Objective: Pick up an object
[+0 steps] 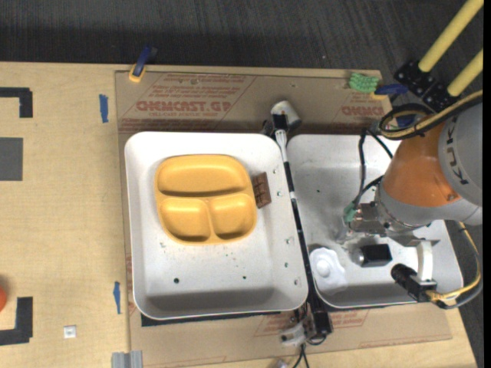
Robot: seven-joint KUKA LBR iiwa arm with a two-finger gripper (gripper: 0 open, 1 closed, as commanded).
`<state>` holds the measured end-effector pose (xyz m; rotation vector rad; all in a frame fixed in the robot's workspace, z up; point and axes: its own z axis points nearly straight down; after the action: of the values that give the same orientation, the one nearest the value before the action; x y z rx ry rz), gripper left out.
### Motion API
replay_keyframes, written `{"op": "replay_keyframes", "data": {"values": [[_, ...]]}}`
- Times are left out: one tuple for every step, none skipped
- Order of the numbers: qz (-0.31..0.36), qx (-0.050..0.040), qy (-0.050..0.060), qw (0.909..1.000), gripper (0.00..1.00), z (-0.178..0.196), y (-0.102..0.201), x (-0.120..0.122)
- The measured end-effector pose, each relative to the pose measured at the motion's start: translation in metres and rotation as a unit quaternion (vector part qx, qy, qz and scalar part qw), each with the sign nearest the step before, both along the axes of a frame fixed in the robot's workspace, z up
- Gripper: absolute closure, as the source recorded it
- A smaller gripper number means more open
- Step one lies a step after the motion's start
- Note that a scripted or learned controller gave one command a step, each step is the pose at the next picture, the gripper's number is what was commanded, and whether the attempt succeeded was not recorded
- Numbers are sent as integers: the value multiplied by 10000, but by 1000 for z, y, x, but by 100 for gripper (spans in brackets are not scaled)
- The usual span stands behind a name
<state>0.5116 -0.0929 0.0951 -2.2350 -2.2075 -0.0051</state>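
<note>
The grey robot arm's gripper [360, 225] hangs low inside the right white bin [322, 159]. I cannot tell how it is set. A small white lumpy thing [325, 265] sits by that bin's front left corner. Next, go down and grab it

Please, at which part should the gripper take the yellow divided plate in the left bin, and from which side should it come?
Probably the raised outer rim of the yellow divided plate, approached from above. It lies flat and upright in the left bin, so the rim and the ridges between its three compartments are the only thin parts that fingers could close on. The near edge has bare bin floor beside it; a small brown object crowds the right edge.
</note>
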Motion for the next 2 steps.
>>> {"op": "replay_keyframes", "data": {"values": [[-2279, -8, 17, 9737, 100, 89, 59, -32], [-1765, -7, 27, 9843, 100, 60, -10, -33]]}}
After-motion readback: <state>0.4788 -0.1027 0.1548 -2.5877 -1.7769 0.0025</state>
